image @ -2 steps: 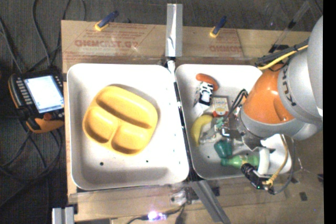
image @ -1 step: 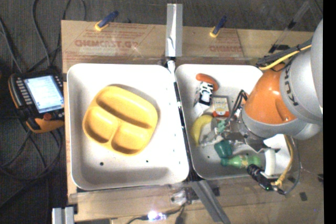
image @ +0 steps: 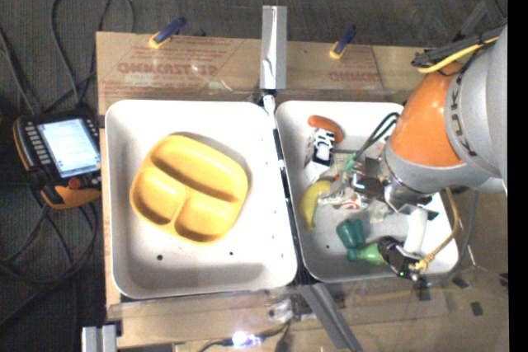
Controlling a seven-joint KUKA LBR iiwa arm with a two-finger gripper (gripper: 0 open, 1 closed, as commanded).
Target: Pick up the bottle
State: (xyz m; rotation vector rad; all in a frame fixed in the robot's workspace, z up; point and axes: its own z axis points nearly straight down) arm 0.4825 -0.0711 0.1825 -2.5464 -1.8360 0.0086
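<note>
The green bottle [image: 356, 236] lies on its side near the front of the right bin [image: 429, 268], its teal end pointing left and up. My gripper [image: 353, 184] hangs just above and behind it, low over the middle of that bin, beside a yellow banana [image: 311, 203]. The grey wrist with its orange band [image: 425, 132] covers the bin's right side. Nothing can be made out held in the gripper.
A red item [image: 324, 124] and a small white and black item [image: 320, 147] lie at the right bin's back. A yellow divided dish [image: 191, 187] sits in the left bin [image: 124, 260]. A metal post [image: 273, 53] stands between the bins at the back.
</note>
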